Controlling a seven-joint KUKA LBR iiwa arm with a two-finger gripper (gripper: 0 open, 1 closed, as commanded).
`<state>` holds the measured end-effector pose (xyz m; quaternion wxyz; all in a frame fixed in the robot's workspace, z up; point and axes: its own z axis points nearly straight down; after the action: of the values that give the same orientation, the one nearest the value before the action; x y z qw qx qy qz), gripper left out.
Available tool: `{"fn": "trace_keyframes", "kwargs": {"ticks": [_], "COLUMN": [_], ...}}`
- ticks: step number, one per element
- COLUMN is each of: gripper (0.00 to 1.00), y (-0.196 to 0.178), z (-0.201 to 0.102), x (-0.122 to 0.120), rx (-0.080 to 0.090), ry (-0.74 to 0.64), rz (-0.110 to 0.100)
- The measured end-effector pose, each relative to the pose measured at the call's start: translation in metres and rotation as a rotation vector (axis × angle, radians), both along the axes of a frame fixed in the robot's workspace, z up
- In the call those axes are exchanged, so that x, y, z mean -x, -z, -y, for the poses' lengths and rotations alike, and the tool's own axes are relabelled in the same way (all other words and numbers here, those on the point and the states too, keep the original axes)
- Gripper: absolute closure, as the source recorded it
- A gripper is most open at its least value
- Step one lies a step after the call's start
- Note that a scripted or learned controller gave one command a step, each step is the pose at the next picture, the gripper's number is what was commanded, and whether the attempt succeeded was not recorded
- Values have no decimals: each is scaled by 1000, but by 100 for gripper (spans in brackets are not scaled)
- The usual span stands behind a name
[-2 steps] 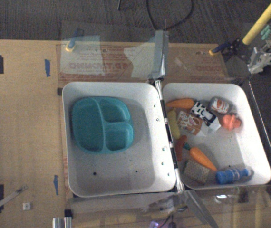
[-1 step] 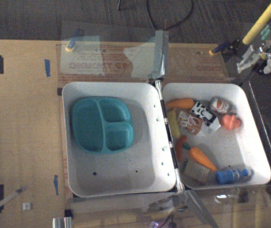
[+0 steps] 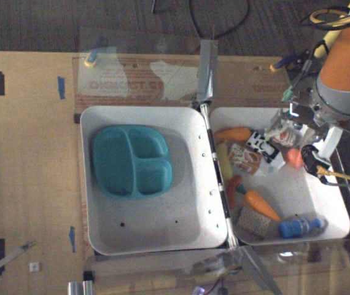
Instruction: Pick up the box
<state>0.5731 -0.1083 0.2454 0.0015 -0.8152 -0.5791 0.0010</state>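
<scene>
Two shallow white bins (image 3: 101,238) sat side by side on the tan surface (image 3: 27,183). Nearest in the right bin lay a blue plastic bottle (image 3: 299,227), a speckled grey sponge (image 3: 253,222) and an orange carrot (image 3: 262,205). Farther back, the small orange-and-white printed box (image 3: 244,158) lay beside a black-and-white patterned carton (image 3: 262,145); its print was unreadable. A teal divided plate (image 3: 132,161) filled the left bin. The claw (image 3: 293,128) hung over the right bin's far side; its spread I cannot tell.

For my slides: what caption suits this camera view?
Arm hovers over the right bin of carrots, bottle and box; teal tray sits in the left bin.
</scene>
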Motion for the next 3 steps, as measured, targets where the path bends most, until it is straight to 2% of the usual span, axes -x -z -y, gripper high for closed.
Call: {"fn": "trace_keyframes", "kwargs": {"ticks": [1,2,3], "gripper": [0,100,0], "y": [-139,-150,-149], "z": [52,52,52], "x": [61,60,60], "rx": [3,5,5], "ry": [-54,-56,-57], "rz": [4,7,6]}}
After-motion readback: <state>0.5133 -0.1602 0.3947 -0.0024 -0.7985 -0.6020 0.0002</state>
